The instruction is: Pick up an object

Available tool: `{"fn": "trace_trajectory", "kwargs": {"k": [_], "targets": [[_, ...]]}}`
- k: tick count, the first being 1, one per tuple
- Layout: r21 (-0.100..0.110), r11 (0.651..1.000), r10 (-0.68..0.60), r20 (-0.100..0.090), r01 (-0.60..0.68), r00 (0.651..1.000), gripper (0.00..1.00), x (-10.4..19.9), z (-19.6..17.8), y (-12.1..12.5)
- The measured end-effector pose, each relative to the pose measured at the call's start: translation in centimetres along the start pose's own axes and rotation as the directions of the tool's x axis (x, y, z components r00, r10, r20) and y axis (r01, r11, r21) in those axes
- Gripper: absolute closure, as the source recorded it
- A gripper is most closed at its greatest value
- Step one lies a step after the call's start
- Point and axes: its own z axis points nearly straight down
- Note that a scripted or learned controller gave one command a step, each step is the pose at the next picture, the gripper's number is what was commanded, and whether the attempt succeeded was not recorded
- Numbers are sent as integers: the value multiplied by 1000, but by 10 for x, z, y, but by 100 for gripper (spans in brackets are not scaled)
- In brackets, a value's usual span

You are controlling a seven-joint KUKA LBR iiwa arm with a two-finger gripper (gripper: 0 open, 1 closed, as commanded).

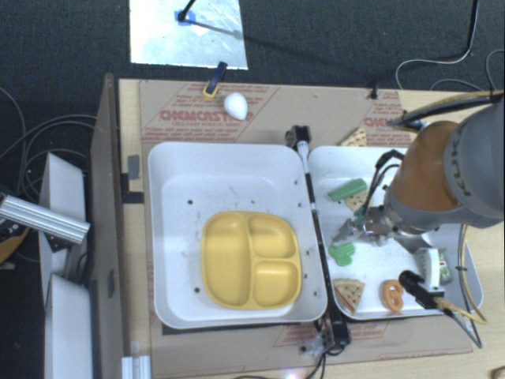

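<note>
My gripper [357,230] hangs low over the left half of the right bin [371,158], on the grey arm with the orange band [426,172]. A small green piece [342,252] lies just below and left of it. A longer green piece [347,189] lies above it, with a tan cracker bit [357,203] beside that. Near the bin's front wall sit a triangular cracker [348,292] and a pretzel [392,294]. I cannot make out anything held in the gripper.
The left bin [181,172] holds a yellow divided plate [251,257]. Behind the bins, on the cardboard, lie a white egg [235,105], a yellow and blue item [213,81] and a cracker [355,138]. A black divider [312,212] runs between the bins.
</note>
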Motion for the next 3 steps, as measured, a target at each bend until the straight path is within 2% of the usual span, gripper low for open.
{"fn": "trace_trajectory", "kwargs": {"k": [1, 2, 3], "targets": [[-15, 1000, 0, 11, 0, 1000, 0, -87, -71, 73], [-2, 1000, -11, 0, 11, 1000, 0, -18, -79, 61], [3, 1000, -7, 2, 7, 1000, 0, -15, 7, 87]]}}
